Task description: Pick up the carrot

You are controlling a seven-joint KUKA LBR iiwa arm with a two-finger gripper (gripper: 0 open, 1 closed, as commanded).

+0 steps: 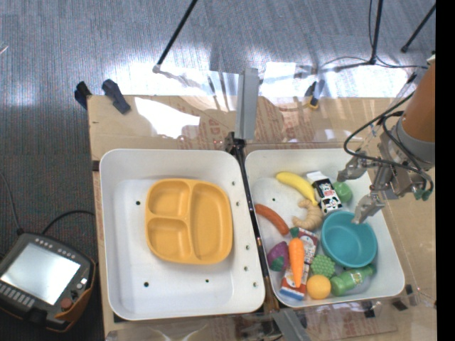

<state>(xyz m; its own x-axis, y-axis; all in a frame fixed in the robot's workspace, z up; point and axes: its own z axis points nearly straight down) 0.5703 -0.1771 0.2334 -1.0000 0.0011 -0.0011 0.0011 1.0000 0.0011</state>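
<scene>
Lying in the right-hand shallow white plastic bin, the orange toy carrot with a green top sits low in the bin's left half, pointing roughly along the bin's length with its green end uppermost in the camera view. It rests on top of a flat printed packet. A purple toy vegetable lies just beside it on the left, a bumpy green toy just beside it on the right, and a small orange ball near its lower end.

The two-finger gripper hangs at the bin's upper right, above the rim of a teal round bowl and near a small green object. Its fingers stand spread apart, with nothing between them. The carrot lies well apart from the gripper, down and to the left of it, with the teal bowl between the two.

Other contents noted in the same bin: a yellow toy banana, a red-brown toy sausage, a beige knobbly piece, a black-and-white small carton and a green toy pepper.

The left-hand white bin holds a yellow three-compartment plastic plate. Both bins sit side by side on the brown desk.
</scene>
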